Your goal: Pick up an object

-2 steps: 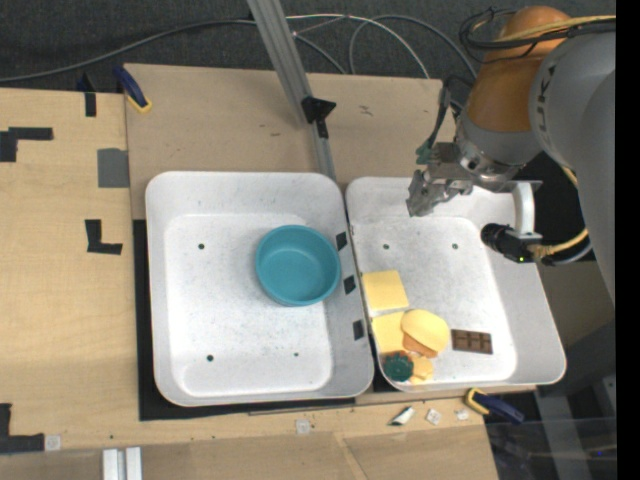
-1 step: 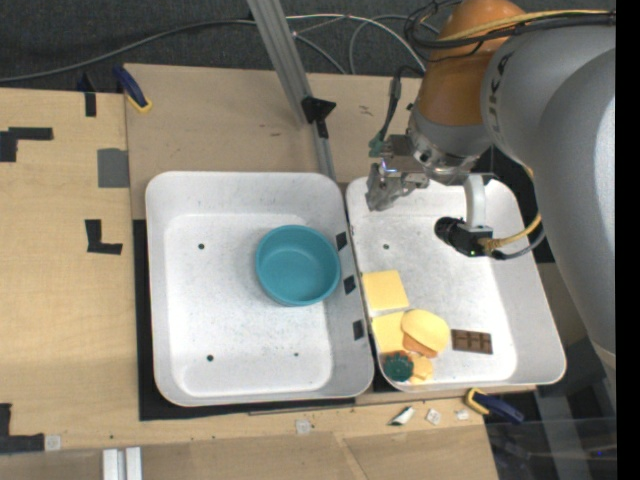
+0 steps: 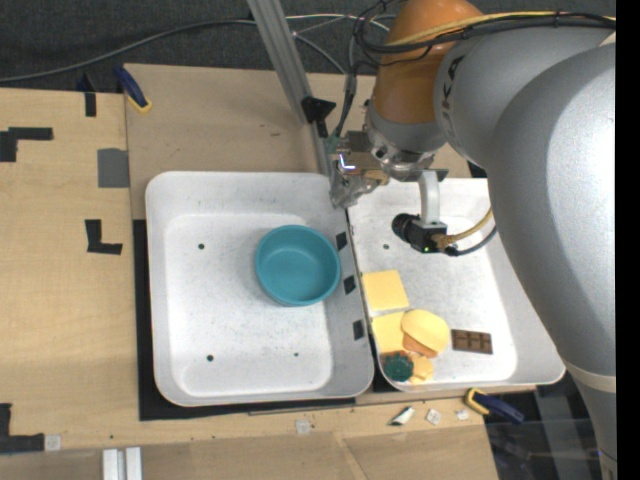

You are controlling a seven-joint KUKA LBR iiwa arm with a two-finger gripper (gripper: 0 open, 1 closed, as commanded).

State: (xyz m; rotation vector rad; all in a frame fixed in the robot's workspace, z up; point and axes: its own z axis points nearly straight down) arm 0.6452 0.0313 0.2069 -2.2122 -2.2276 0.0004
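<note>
Camera view: gripper (image 3: 352, 176) hangs over the right bin's (image 3: 500, 268) far-left corner; whether it is open I cannot tell; yellow block (image 3: 384, 291) lies nearer the camera, just beside the divider.

From my feed, the blue bowl (image 3: 297, 264) sits upright in the left bin (image 3: 190, 298), toward that bin's right edge. In the right bin (image 3: 500, 358), near its front-left corner, I see a yellow square block (image 3: 384, 291), a yellow-orange rounded toy (image 3: 424, 332) just in front of it, a small teal piece (image 3: 399, 367) touching that, and a brown chocolate-bar piece (image 3: 471, 342) off to the right. The gripper (image 3: 352, 183) hangs over the bins' shared edge near the back; can't really make out its tips.
</note>
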